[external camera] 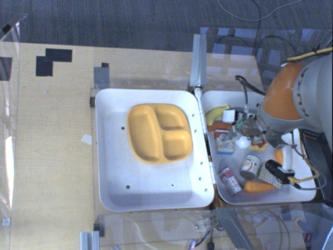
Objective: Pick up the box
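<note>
White, red and blue print covers the small box [225, 141], which lies flat in the right bin [307, 196] near its left wall, just below a banana [216, 113]. Beside it the gripper [244, 129] hangs low among the clutter; its grasp cannot be told. A yellow tray [158, 132] sits in the left bin [112, 155].

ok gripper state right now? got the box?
Gripper: low over the right bin, beside the box. Open or closed, holding or not: cannot be told.
</note>
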Action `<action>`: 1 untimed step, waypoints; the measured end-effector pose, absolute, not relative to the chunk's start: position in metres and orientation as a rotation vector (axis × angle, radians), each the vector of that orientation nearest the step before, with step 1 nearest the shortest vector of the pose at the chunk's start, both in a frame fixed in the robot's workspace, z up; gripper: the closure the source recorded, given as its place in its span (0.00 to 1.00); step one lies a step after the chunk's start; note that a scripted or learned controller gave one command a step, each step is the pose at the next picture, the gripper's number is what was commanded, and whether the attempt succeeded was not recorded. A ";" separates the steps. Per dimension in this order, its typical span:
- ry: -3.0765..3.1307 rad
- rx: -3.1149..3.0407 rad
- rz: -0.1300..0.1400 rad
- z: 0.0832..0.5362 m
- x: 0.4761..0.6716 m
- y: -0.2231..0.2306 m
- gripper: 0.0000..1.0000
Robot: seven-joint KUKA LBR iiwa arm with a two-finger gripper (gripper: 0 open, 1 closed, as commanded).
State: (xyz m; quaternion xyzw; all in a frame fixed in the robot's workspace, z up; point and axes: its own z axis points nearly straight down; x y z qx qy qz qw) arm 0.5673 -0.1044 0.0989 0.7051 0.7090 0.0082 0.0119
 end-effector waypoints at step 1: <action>2.232 2.173 0.021 0.099 0.578 -0.095 0.00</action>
